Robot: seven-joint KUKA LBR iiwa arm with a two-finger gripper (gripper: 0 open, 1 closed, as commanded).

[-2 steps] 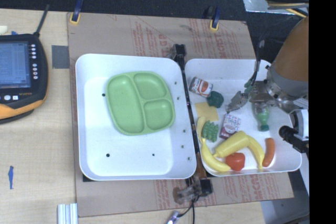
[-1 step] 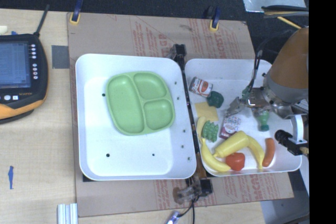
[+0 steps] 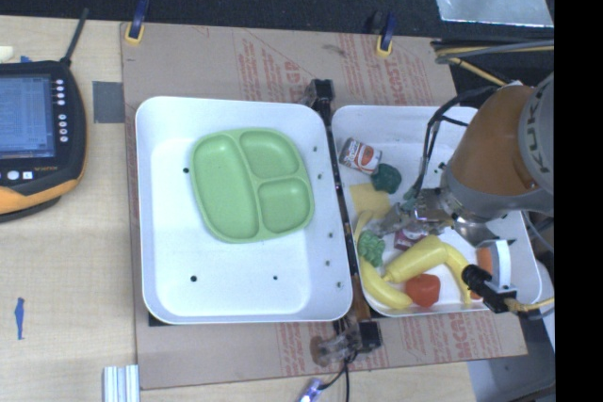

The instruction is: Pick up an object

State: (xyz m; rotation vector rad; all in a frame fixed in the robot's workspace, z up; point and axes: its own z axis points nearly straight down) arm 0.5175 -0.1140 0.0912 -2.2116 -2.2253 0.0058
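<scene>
The right bin [image 3: 396, 114] holds several toy foods. A small red and white can [image 3: 359, 154] lies at the back, with a dark green piece [image 3: 386, 176] beside it. Further forward are a pale yellow block [image 3: 369, 199], a green broccoli [image 3: 371, 248], a yellow banana [image 3: 426, 257] and a red piece [image 3: 424, 289]. My gripper [image 3: 400, 221] is low in this bin, just above the banana and right of the broccoli, among the objects. The grey and orange wrist [image 3: 490, 160] covers the bin's right part.
The left bin [image 3: 236, 287] carries a green divided plate [image 3: 252, 184]. An orange item [image 3: 484, 256] lies at the right bin's far right. A teach pendant [image 3: 33, 132] rests on the bench at the left. Clamps hold the cardboard at the back.
</scene>
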